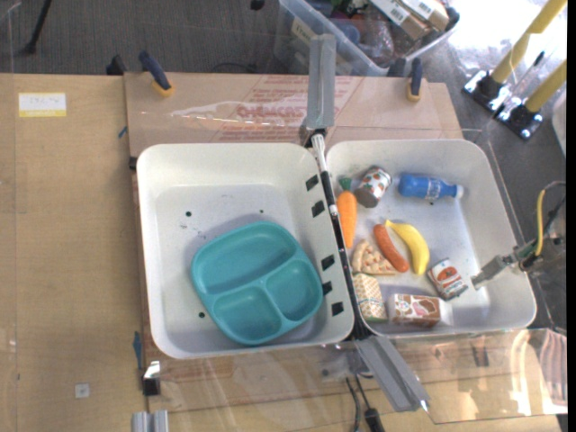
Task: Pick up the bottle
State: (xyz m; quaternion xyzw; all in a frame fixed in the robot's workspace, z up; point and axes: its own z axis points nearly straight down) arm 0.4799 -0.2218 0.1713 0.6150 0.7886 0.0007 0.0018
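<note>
The bottle (428,186) is blue with a white cap and lies on its side at the back of the right bin (504,207), cap pointing right. My gripper (488,273) reaches in low over the right bin's right rim, well in front of the bottle. It is just right of a small red and white carton (447,278). Nothing shows held in it.
The right bin also holds a tin can (373,184), a carrot (346,216), a sausage (390,246), a banana (412,244), a pizza slice (367,259) and a snack box (412,309). A teal divided plate (256,282) lies in the left bin (171,205).
</note>
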